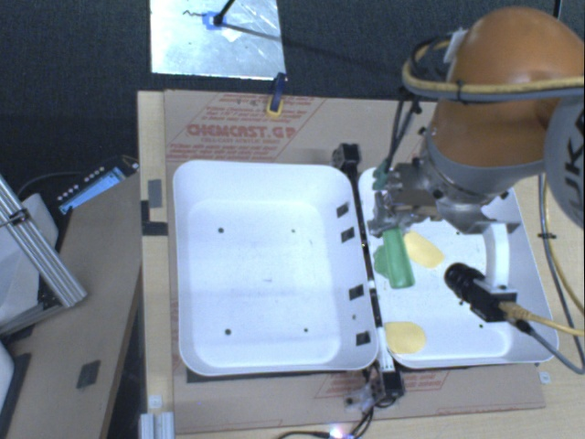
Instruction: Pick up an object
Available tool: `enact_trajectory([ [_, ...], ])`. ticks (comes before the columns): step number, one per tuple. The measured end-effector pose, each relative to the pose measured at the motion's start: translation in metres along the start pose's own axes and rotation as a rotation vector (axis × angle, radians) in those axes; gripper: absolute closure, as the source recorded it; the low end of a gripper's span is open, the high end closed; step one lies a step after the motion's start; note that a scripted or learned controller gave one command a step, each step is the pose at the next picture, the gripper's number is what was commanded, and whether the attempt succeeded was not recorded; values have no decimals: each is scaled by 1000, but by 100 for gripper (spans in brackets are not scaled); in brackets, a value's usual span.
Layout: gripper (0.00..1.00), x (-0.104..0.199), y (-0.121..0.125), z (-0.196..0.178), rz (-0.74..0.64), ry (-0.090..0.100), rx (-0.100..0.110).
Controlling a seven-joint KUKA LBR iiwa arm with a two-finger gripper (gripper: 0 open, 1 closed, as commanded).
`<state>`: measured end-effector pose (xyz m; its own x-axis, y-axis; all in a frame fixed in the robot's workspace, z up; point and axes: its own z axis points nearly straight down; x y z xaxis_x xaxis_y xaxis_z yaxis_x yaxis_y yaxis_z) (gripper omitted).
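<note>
A green oblong object (396, 260) lies tilted in the right white bin (457, 332), close to the bin's left wall. My gripper (387, 216) hangs directly over the green object's upper end and meets it there. The arm's bulk hides the contact. A pale yellow flat piece (424, 249) lies just right of the green object. A second yellow piece (405, 337) rests near the bin's front left corner.
The left white bin (265, 174) stands beside the right one, with black clips (352, 236) along the shared divider. The grey and orange arm (512, 80) covers the back of the right bin. A shiny metal sheet (218, 24) lies beyond the bins.
</note>
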<state>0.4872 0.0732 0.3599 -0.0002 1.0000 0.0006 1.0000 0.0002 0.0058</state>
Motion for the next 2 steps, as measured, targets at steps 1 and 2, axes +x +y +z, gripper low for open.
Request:
enact_trajectory([
  [1,100,92,21,84,-12,1,11],
  [2,100,71,43,-54,-4,3,-10],
])
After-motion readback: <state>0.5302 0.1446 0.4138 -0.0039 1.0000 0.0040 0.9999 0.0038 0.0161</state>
